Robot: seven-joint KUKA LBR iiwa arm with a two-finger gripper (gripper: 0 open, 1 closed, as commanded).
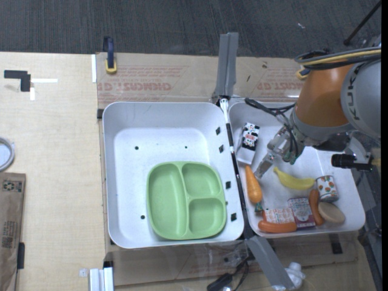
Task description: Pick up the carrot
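None of the lifting is done yet, as far as can be judged: the carrot (253, 185) lies flat in the right bin (357, 214), close against its left wall, with its narrow end pointing toward the far side. The gripper (271, 158) is poised just beside and above the carrot's upper end, the fingers (264, 165) angled down toward it; nothing is seen between them. Whether they are spread or closed cannot be told, since they are seen from above at a slant and merge into one pale shape. What remains, by this reading, is the whole grasp: the descent onto the carrot, the closing and the lift.

A banana (293, 180) lies just right of the gripper, and a sausage (277, 227) lies below the carrot near the front wall, so the space for the fingers is judged tight on two sides. A small box (250, 136) sits at the far left corner of the same bin. The left bin (121, 126) holds a green plate (185, 200).

The far right part of the right bin is covered by the arm (327, 99), and the gap between fingertips and carrot cannot be judged from this angle.
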